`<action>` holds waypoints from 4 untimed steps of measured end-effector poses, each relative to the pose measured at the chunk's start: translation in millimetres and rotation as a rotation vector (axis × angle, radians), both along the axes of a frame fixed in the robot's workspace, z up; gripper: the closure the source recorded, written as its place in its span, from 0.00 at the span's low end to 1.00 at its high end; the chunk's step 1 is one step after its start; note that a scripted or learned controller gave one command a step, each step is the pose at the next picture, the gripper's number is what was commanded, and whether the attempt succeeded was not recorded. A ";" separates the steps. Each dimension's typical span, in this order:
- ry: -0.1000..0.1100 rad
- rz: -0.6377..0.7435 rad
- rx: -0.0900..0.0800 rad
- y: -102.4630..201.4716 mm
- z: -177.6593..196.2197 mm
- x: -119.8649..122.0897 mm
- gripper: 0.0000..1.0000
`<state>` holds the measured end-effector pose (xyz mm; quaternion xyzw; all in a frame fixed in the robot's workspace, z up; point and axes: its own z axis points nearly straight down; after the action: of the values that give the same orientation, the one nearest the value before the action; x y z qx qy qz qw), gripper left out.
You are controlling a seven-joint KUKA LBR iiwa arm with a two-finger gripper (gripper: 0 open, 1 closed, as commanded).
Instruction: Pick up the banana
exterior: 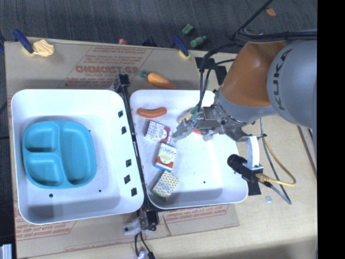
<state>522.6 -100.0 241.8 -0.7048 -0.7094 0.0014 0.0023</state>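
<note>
Reaching in from 3 o'clock: grey arm (269, 85), gripper (184, 128) low over the right bin (229, 194), toward its 11 o'clock; grip state impossible to tell. At 9 o'clock, left bin (16, 104) with blue divided plate (58, 152). Three small cartons (166, 156) strung from gripper toward 6 o'clock. Sausage (152, 112) at 10 o'clock of gripper. Carrot (158, 80) outside the bin at 12 o'clock. Banana's place unclear; yellow-green sliver (194, 113) half hidden beside the gripper.

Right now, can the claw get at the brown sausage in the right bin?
Probably yes. The sausage lies alone on the floor of the bin, the claw hangs close beside it, and nothing stands between them; the small cartons lie nearer the camera.
</note>
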 end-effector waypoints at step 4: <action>0.000 0.775 0.003 83.5 -50.5 -46.8 0.00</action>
<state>475.8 -16.5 191.3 -0.3847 -0.9231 0.0010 0.0025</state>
